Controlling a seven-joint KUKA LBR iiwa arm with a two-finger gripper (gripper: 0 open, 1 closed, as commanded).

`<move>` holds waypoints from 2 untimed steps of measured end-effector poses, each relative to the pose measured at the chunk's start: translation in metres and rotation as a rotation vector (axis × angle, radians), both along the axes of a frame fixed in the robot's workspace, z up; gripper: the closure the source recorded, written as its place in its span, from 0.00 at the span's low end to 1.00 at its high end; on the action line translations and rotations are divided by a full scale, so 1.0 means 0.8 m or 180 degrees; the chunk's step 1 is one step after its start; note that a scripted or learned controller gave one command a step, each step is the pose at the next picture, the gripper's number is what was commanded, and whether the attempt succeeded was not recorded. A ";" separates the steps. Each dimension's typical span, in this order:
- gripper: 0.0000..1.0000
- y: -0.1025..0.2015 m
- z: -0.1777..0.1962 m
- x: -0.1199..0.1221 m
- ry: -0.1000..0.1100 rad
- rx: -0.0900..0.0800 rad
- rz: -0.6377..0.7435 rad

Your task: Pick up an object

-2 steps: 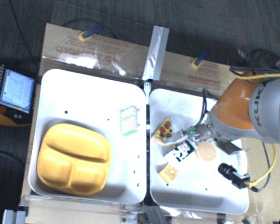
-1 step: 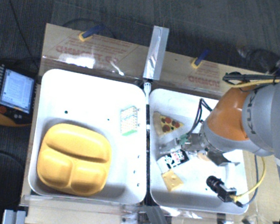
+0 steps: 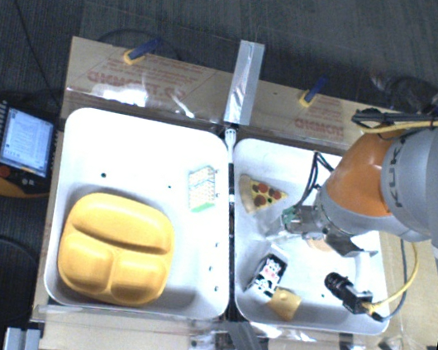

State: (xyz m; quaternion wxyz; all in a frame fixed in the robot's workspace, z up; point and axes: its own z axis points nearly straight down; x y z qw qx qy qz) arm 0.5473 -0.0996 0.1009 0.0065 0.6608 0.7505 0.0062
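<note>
Hovering gripper (image 3: 299, 220) low in right bin (image 3: 360, 325) beside pizza slice (image 3: 262, 194), jaw state indiscernible.

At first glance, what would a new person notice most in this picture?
The big yellow bread-shaped object fills the lower part of the left bin and draws the eye first. Next comes the grey arm with its orange band, reaching over the right bin. Smaller things lie there: a pizza-slice toy at the upper left and a black-and-white item lower down.

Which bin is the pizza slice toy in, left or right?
The right bin. The pizza slice toy lies flat near its upper left corner, just past the divider, apart from the claw.
</note>
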 end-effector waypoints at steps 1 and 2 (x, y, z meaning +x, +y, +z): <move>1.00 -0.016 -0.009 -0.039 -0.0024 -0.0005 -0.0285; 1.00 -0.042 0.151 0.009 0.0064 -0.0005 -0.1327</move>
